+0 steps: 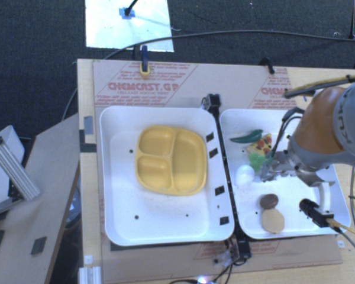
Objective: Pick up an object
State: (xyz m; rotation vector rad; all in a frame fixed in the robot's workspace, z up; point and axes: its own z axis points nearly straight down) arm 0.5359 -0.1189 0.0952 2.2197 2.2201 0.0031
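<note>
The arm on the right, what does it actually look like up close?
The arm is a thick, rounded grey tube with a broad orange band above the wrist. Below that sits a grey metal tool, small and angular beside the smooth arm. Thin dark cables loop along the wrist, and a black fitting with yellowish wires hangs nearby.

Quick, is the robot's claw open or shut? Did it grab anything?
Gripper: cannot be told; it is down in the right bin next to the white ball, and nothing is seen held.
</note>
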